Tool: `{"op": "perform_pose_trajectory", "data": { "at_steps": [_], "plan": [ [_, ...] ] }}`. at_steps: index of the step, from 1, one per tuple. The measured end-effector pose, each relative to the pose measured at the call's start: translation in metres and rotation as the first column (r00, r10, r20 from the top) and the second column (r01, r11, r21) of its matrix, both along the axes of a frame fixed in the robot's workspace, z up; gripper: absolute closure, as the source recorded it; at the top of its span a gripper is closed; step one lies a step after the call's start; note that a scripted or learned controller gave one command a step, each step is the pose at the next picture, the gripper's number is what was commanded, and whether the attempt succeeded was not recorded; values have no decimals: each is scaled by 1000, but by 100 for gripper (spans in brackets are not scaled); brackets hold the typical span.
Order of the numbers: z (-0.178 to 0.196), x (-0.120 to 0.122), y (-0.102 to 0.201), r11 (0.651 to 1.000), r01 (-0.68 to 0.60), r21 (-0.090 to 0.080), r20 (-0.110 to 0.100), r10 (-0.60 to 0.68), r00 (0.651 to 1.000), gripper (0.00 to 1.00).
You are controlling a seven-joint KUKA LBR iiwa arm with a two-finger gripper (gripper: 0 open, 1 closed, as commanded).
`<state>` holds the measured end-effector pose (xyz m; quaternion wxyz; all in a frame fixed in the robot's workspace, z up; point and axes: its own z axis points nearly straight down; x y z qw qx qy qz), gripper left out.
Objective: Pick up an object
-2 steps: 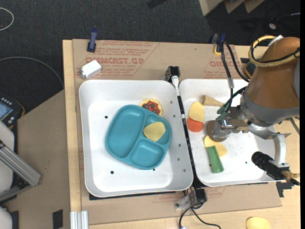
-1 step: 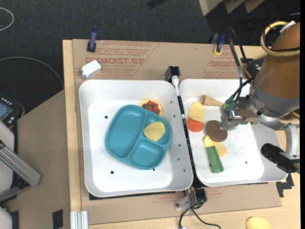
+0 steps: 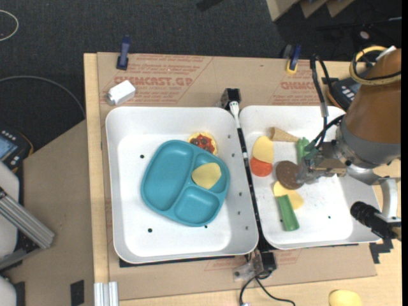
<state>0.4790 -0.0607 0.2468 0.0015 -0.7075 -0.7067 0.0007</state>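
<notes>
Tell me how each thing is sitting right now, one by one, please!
Blue plate: lying flat in the left bin, tilted cornerwise.
Yellow piece: resting in one of the plate's compartments.
Pizza toy: lying beside the plate's top edge.
Green stick: lying flat in the right bin.
Brown disc: flat, next to the gripper.
Gripper: low over the right bin.

The arm (image 3: 373, 123) is a thick rounded body, orange-brown on its upper section and smooth grey on the section beneath. A yellow ring sits at the top edge of the orange part. Black cables run along its left side. The tool (image 3: 312, 167) is a small block of dark grey metal with a green piece beside it.
</notes>
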Motion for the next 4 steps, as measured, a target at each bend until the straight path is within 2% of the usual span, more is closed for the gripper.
{"op": "perform_pose_trajectory", "data": {
  "at_steps": [1,2,3,4],
  "plan": [
    [8,1,18,1000,-2,-1,5,2,1000,100],
    [-2,0,18,1000,-1,0,0,1,1000,100],
    [-2,0,39,1000,-2,0,1,2,1000,100],
    [70,1,5,1000,0,-3,8,0,1000,100]
  ]
}}
